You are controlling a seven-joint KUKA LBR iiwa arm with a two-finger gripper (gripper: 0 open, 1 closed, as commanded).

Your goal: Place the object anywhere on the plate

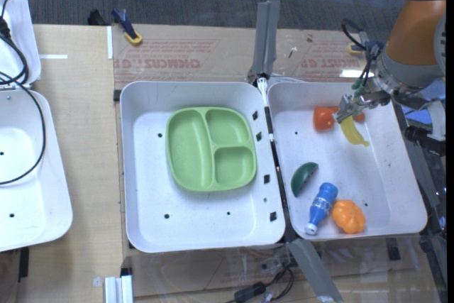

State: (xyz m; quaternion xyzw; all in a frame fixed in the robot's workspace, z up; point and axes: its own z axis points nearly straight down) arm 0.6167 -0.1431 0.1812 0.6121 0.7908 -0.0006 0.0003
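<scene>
The green divided plate (211, 148) lies in the left bin (135, 174) on the counter (78, 53), with nothing on it. The gripper (352, 108) is seen at the upper part of the right bin (397, 174), directly over a yellow banana-shaped object (354, 132) which hangs or lies just below it, touching or nearly touching an orange-red object (324, 118) — whether the banana is actually clamped cannot be told, nor how far the gripper is parted. A dark green object (304, 177), a blue bottle (322, 206) and an orange fruit (348, 216) lie lower in the same bin, well apart from the gripper.

Judgement: the grasp is in hand. A firm hold should be confirmed before lifting; the raised divider between the bins must be cleared — then release made low over the plate.
</scene>
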